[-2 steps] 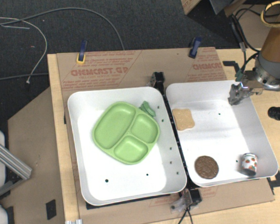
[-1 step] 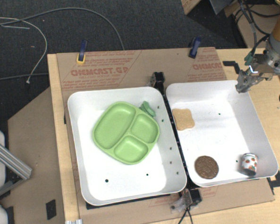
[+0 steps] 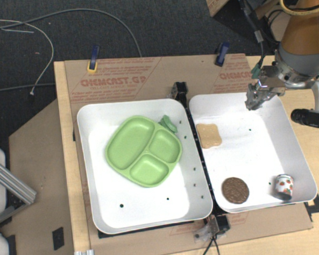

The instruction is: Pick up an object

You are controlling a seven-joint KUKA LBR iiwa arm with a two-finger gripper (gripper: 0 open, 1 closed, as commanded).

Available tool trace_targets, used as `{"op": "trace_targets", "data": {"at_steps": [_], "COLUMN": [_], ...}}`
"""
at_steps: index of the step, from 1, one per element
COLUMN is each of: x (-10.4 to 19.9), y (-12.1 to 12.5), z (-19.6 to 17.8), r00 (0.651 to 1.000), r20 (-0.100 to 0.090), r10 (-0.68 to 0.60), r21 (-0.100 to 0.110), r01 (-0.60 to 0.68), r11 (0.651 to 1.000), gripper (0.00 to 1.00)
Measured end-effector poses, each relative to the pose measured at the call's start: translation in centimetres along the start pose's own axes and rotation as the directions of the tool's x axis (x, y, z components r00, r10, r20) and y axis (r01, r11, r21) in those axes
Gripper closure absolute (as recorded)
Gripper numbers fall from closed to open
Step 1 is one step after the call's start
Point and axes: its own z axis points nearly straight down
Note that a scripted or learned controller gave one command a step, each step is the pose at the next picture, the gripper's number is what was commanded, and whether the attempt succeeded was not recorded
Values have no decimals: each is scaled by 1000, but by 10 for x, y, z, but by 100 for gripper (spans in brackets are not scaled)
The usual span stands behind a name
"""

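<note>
Claw (image 3: 254,102) hangs over the far right corner of the right bin (image 3: 298,143); whether it is clenched or released cannot be told. Nearest lies a tan toast slice (image 3: 208,135), then a brown round patty (image 3: 235,190) and a small spotted toy (image 3: 283,185). Likely the approach step; next, choose 1 object and descend.

Cardboard-topped bench (image 3: 69,156) under two white bins (image 3: 100,209), side by side.
</note>
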Motion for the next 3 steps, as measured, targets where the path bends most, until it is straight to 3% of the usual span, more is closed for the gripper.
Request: {"op": "trace_targets", "data": {"at_steps": [2, 3], "x": [113, 169], "y": [26, 29], "z": [23, 17], "r00": [1000, 1000], "r20": [1, 1], "r10": [-1, 0], "r21": [-3, -4], "r01": [1, 0], "r11": [1000, 1000], "gripper": [100, 100]}}
